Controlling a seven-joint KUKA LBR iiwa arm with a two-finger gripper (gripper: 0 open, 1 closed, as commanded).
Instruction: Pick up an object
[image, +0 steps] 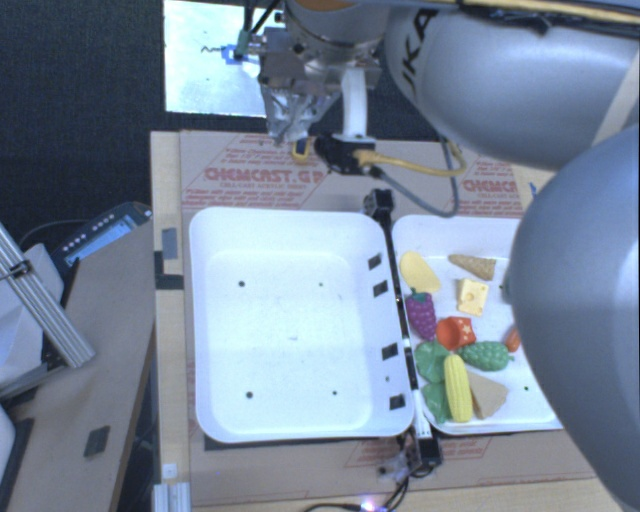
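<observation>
Grey arm (560, 200) looms nearest; gripper (290, 125) hangs beyond the left shallow white bin (290, 420); finger state undeterminable. Approach step: toy foods, e.g. yellow plastic corn cob (456, 388), lie in the right bin (510, 228); next, travel there.

arm (520, 90) blocks the right bin's (440, 235) far side, and an orange piece (513, 340) peeks out half hidden.

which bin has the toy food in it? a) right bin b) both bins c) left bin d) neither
a: the corn, grapes and other food pieces all lie in the right bin; the left bin shows bare white floor.
</observation>
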